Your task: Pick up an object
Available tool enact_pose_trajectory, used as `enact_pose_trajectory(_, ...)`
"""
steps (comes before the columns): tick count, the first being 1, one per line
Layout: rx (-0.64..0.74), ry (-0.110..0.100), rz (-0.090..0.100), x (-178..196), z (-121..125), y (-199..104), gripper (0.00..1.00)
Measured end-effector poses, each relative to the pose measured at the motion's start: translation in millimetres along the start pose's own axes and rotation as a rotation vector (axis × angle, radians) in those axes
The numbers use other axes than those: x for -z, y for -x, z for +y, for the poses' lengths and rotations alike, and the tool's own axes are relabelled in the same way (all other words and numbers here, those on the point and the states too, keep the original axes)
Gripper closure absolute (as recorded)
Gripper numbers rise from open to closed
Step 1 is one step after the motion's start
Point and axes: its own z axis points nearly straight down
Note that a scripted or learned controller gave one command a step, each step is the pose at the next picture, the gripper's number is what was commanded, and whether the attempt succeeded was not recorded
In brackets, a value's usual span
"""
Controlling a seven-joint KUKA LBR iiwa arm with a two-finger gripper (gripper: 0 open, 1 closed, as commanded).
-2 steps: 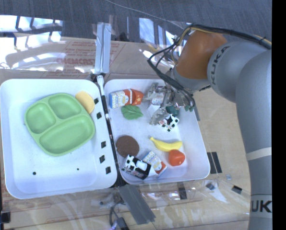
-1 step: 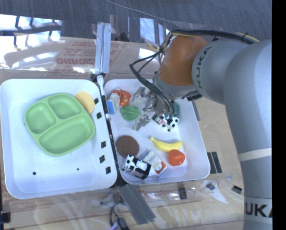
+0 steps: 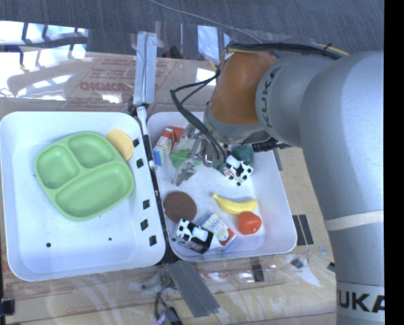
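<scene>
Reaching in from the right, the arm sets its gripper [image 3: 188,160] low in the right bin [image 3: 283,215], among a green toy [image 3: 179,158], a small carton [image 3: 163,146] and a black-and-white cow figure [image 3: 239,170] — whether the pincer stands wide or closed cannot be told. Nearer the front lie a brown disc [image 3: 180,204], banana [image 3: 234,204] and tomato [image 3: 249,223], well apart from it. A green divided plate [image 3: 85,174] sits in the left bin [image 3: 19,215].

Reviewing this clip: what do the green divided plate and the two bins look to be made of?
Green divided plate: likely molded plastic, matte to slightly glossy, with rounded compartment edges and uniform color. Left bin and right bin: apparently smooth white plastic, with soft sheen and rounded rims, though the material can't be confirmed.
</scene>
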Motion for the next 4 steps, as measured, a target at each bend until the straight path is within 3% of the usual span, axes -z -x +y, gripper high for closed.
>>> enact_pose_trajectory(1,0.001,0.000,0.000,0.1,0.1,0.0,0.00)
enact_pose_trajectory(2,0.063,-0.001,-0.005,31.1,-57.5,-37.2,0.00)
enact_pose_trajectory(3,0.114,0.000,-0.003,-0.1,-35.9,24.0,0.00)
enact_pose_trajectory(4,0.373,-0.001,-0.004,44.2,-94.4,-53.5,0.00)
